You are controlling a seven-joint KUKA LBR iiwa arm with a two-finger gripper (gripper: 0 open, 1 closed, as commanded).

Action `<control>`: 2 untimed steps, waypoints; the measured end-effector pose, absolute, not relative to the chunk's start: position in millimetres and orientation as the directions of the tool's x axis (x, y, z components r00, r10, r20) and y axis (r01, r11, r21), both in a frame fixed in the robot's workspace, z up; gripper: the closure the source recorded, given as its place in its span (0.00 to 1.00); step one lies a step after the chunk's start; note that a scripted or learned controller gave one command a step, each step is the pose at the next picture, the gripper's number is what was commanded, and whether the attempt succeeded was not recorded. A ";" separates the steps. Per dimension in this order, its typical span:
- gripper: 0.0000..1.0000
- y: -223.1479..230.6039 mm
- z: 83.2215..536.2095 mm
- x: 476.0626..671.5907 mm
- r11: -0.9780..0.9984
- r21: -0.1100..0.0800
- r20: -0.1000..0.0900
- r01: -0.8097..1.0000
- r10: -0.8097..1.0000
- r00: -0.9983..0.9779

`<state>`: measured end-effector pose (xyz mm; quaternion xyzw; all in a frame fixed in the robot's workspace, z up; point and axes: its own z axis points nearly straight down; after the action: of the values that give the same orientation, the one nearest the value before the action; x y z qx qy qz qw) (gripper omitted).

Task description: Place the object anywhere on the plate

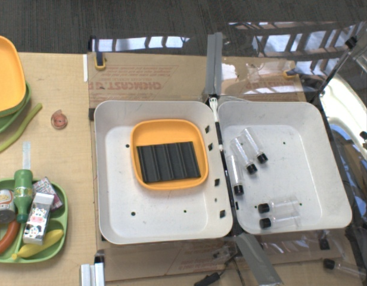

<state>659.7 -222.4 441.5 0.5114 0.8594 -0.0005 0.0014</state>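
We cannot tell the end effector's state; the clear vials [253, 145] could roll or slip before reaching the orange plate [170, 126].

L bin [112, 219]: orange plate [169, 131] w/ dark ribbed slab [169, 162] lying flat on it. R bin [314, 159]: clear black-capped tubes [255, 151] scattered, two near front edge. Green toy-food tray [52, 246] at counter's left.

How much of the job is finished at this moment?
Apparently done: a dark ribbed slab lies flat on the orange plate in the left bin. Nothing is in hand. If a clear tube was the intended object, they all lie in the right bin.
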 end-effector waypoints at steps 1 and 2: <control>1.00 -221.9 441.0 659.8 0.661 0.000 -0.001 0.751 0.751 -0.661; 1.00 -222.1 441.6 650.3 0.913 0.001 -0.002 0.408 0.408 -0.913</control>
<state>650.3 -222.1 441.6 0.2084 0.9781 0.0001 0.0010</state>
